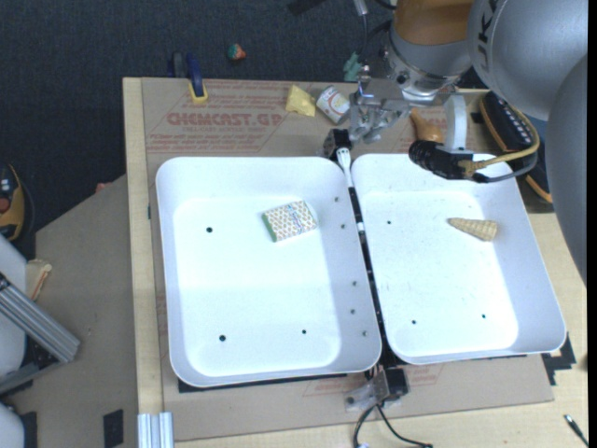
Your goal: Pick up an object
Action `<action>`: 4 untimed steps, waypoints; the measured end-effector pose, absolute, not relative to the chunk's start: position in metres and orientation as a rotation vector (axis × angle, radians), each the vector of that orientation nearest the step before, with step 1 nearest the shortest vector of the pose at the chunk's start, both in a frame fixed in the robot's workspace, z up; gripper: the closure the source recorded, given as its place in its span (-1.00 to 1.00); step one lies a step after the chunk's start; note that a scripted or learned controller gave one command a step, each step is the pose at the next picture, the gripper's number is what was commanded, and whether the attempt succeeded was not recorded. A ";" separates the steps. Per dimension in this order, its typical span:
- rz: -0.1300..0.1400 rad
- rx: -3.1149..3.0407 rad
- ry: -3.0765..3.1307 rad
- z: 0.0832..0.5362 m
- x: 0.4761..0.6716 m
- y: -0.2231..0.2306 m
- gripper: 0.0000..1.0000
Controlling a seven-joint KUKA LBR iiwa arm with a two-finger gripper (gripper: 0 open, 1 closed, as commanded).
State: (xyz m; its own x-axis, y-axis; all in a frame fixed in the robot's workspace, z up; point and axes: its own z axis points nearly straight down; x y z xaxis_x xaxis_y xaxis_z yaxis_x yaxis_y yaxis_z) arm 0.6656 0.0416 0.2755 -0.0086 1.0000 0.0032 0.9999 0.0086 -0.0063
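Patterned block (290, 220) lies tilted in the left-hand bin (187, 278), toward one o'clock from that bin's middle; a tan cone (473, 228) lies in the other bin (522, 297), also toward one o'clock; the bins meet along their inner rims; both rest on a cardboard sheet (233, 119) with red print, over a pale bench (93, 362); dark carpet (93, 26) spreads at twelve o'clock; the gripper (371, 124) hangs over the cardboard at twelve o'clock of the seam, apart from both things; whether it is parted or closed cannot be told.
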 end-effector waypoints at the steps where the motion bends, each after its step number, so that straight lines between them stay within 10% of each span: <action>1: -0.022 -2.223 -2.235 0.422 0.667 0.081 1.00; 2: 0.013 -2.206 -2.224 0.313 0.639 0.168 1.00; 3: -0.011 -2.233 -2.221 0.392 0.668 0.104 1.00; 4: 0.011 -2.208 -2.224 0.289 0.664 0.195 1.00</action>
State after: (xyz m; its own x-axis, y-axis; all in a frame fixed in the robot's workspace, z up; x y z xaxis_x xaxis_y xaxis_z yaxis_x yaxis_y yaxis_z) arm 0.6642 0.1954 0.2892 -0.0075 1.0000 0.0006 0.9999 0.0075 -0.0107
